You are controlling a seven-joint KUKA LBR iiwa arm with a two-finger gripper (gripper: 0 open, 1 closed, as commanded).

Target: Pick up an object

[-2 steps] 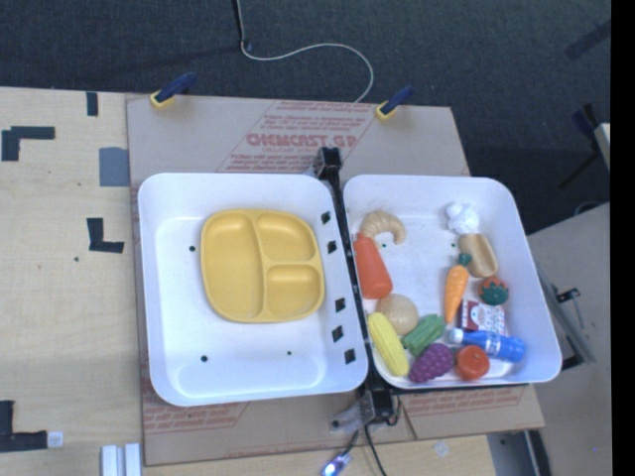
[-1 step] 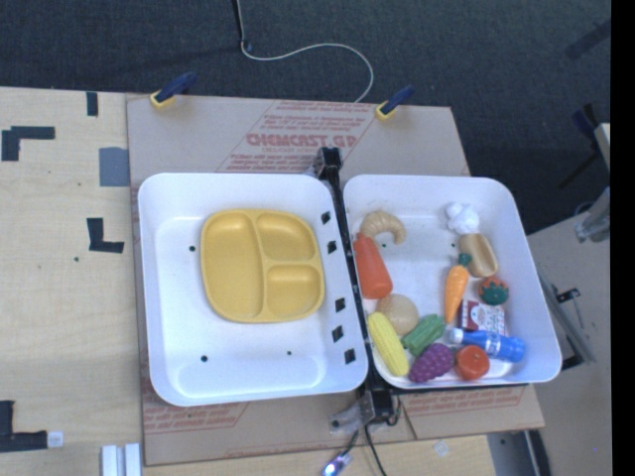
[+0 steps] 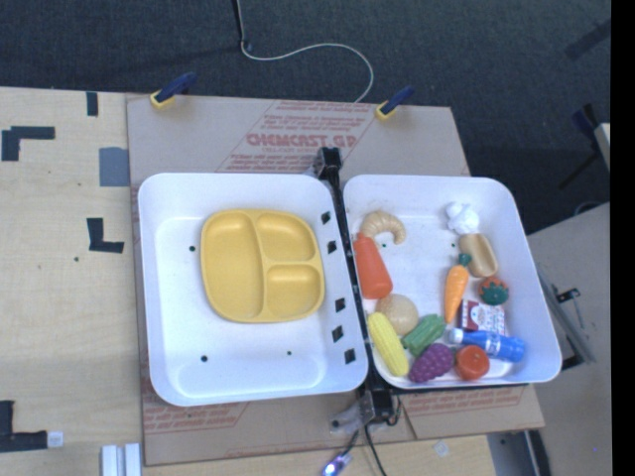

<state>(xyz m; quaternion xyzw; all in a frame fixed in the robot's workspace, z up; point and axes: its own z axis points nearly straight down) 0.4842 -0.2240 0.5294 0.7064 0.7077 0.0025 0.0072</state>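
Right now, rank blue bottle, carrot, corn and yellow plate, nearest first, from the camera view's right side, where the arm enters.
1. blue bottle, right bin, rightmost
2. carrot, right bin's middle
3. corn, right bin's left
4. yellow plate, left bin

The tabletop is cut off by the left and bottom picture edges. Part of the red and white packet in the right bin is hidden under the blue tube; its print is too small to be read. The purple grapes are partly covered by the green piece. The cardboard sheet is largely hidden under both bins.
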